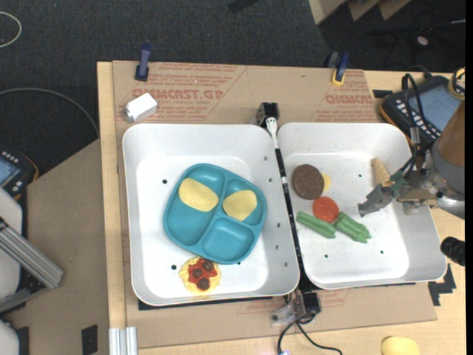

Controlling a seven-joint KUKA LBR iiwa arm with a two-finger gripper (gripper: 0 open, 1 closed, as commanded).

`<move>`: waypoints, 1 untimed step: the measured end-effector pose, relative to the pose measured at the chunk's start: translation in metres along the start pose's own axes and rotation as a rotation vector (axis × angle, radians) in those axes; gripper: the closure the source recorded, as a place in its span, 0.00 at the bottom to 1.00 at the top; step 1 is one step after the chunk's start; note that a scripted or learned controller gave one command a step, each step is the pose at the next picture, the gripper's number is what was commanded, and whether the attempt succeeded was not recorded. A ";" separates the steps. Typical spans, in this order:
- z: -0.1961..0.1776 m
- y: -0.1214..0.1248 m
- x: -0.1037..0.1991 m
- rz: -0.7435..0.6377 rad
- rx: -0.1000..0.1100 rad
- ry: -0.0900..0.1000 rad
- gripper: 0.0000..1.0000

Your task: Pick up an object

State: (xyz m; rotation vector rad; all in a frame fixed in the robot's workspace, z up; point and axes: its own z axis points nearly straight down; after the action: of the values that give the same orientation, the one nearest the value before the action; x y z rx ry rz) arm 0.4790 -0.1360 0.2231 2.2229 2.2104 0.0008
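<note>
I am hovering my fingers (372,204), spread and gripping nothing, just right of the green bean (353,230), lining up a pick

Left bin (140,198), right bin (347,143): white plastic, smooth, slight sheen. Blue divided plate (214,231): glossy moulded plastic. Toy food looks plastic or rubbery: yellow pieces (198,194) matt, brown disc (307,180) dull and faintly textured, red piece (325,209) smooth, green pods (332,228) matt. Bench top (222,91): brown cardboard, matt, red print. Gripper (373,202): dark matt metal. Floor (66,35): dark carpet, rough.
</note>
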 end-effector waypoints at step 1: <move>-0.055 0.001 0.131 -0.020 -0.002 0.008 0.00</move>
State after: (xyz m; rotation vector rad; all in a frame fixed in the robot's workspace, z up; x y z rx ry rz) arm 0.4806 -0.0045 0.2778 2.2029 2.2356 0.0120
